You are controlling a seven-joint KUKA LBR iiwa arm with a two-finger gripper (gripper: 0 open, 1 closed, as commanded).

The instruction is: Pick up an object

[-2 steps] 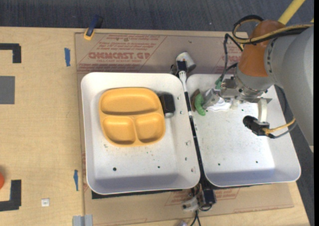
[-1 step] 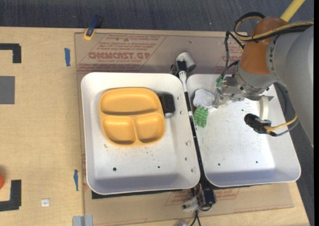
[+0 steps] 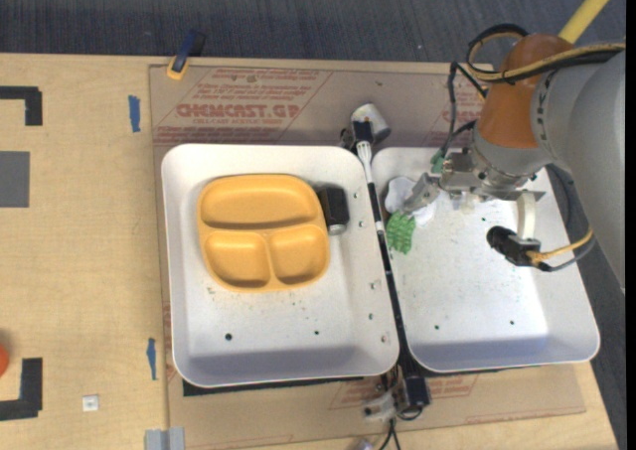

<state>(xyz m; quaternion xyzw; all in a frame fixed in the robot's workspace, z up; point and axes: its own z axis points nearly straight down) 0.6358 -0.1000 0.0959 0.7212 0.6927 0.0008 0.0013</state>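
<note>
My gripper (image 3: pixel 434 186) hangs low over the far left part of the right bin (image 3: pixel 497 329), under the arm's orange band (image 3: pixel 512 100). A small green knobbly object (image 3: pixel 400 231) lies at that bin's left wall, just below and left of the gripper. A pale crumpled object (image 3: pixel 397 191) sits right beside the gripper, against the same wall. In the left bin (image 3: pixel 268 339) rests a yellow divided plate (image 3: pixel 265 229) with a small black object (image 3: pixel 334 208) at its right edge.
A white and black tool (image 3: pixel 366 132) lies over the ridge between the bins at the far side. A black cable end (image 3: pixel 509 242) dangles from the arm above the right bin's middle. Cardboard lies under both bins.
</note>
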